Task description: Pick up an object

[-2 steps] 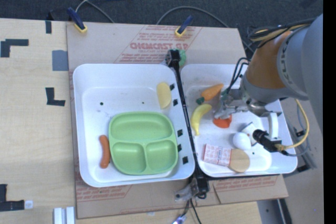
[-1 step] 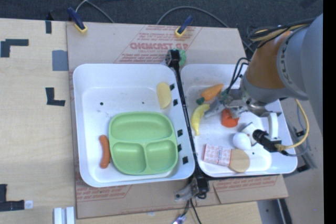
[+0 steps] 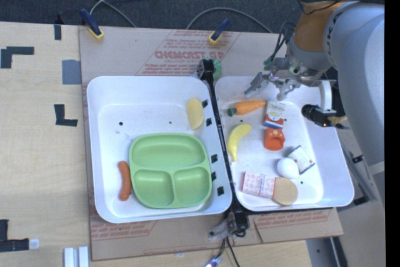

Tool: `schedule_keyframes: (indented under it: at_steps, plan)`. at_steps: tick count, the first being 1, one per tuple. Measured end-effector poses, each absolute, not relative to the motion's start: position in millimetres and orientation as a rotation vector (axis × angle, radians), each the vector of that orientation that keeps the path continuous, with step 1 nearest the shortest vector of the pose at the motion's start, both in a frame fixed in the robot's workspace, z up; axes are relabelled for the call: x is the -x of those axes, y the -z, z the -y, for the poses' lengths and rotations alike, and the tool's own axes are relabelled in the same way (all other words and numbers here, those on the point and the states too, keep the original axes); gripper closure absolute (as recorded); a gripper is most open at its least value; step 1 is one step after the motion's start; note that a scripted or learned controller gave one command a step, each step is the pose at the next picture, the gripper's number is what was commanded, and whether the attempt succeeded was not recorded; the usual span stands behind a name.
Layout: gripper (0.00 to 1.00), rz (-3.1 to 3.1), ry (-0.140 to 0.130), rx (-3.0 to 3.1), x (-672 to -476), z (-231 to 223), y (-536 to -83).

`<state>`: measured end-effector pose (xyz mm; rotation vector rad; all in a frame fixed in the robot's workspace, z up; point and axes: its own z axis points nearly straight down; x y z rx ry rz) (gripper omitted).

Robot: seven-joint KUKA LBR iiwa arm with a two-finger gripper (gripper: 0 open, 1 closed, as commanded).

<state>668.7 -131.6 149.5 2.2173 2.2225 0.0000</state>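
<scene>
The gripper [image 3: 270,85] hovers right of centre in the frame, its 2 fingers spread with nothing between them. Just below lies the toy carrot [image 3: 247,107], at the right bin's [image 3: 325,197] top edge. It looks light, stiff and slick; I'd pinch its thick orange middle.

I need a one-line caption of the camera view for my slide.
Gripper open above the carrot in the right bin; green tray sits in the left bin.

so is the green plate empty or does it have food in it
Empty: the green plate's three compartments show bare green. The sausage lies beside it on the left bin's floor.
</scene>
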Motion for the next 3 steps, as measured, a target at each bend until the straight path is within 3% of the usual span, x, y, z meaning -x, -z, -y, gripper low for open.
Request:
schedule_keyframes:
  at_steps: [1,2,3]
  plan:
    - [0.0,-2.22,0.001,-2.221,-578.2,134,-86]
    - [1.0,-2.217,0.0,-2.218,-579.1,134,-96]
    - [0.0,-2.217,0.0,-2.218,-579.1,134,-96]
